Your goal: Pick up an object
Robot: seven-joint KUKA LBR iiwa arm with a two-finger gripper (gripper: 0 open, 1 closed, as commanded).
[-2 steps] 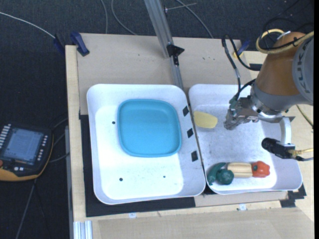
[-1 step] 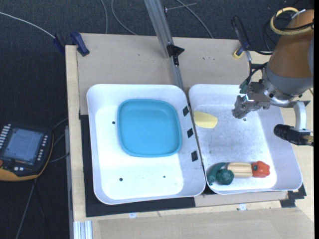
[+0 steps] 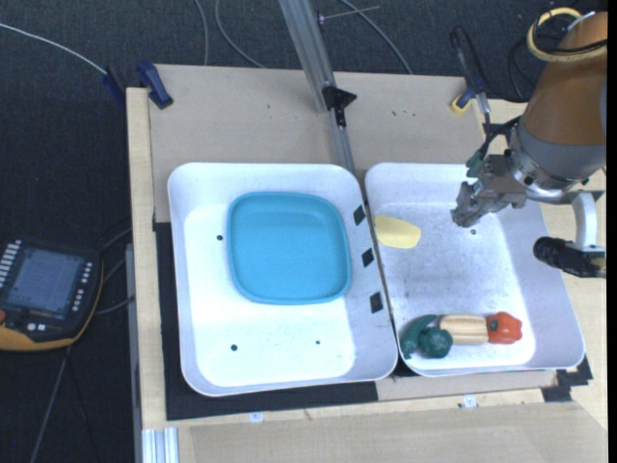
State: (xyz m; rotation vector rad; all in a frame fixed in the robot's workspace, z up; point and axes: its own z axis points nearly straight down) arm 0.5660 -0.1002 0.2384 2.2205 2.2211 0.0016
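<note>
Our gripper (image 3: 469, 215) hangs at the right bin's (image 3: 540, 355) upper right; jaws' state unclear. Closing here, we'd miss the yellow piece (image 3: 397, 231) further left.

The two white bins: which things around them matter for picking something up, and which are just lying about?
Part of the job:
- tool, over the right bin
- yellow piece
- green, tan and red toy
- blue tray in the left bin

Just lying about:
- handheld controller
- cables
- blue clamp
</note>
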